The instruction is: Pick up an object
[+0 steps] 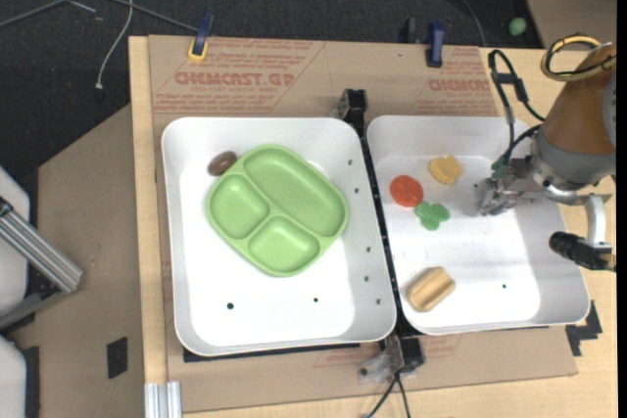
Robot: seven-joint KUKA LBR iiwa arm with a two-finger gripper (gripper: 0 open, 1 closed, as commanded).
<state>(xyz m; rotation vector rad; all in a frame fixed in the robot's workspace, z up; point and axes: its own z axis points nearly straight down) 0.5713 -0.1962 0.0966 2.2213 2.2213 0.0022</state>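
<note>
The right bin (549, 303) holds a red round piece (406, 189), a small green leafy piece (431, 214), a yellow piece (446, 170) and a tan bread-like piece (429, 289). My gripper (493, 197) hangs low over the right bin, right of the green and yellow pieces and apart from them. Nothing shows between its tips. In the left bin (196, 299) lies a green divided plate (277, 209), with a small brown piece (222, 162) at its upper left corner.
The arm's orange band and grey wrist (578, 127) cover the right bin's upper right corner. A black divider (372, 210) runs between the bins. Cables (509, 83) trail across the cardboard behind the right bin. Blue clamps (203, 34) hold the cardboard's far edge.
</note>
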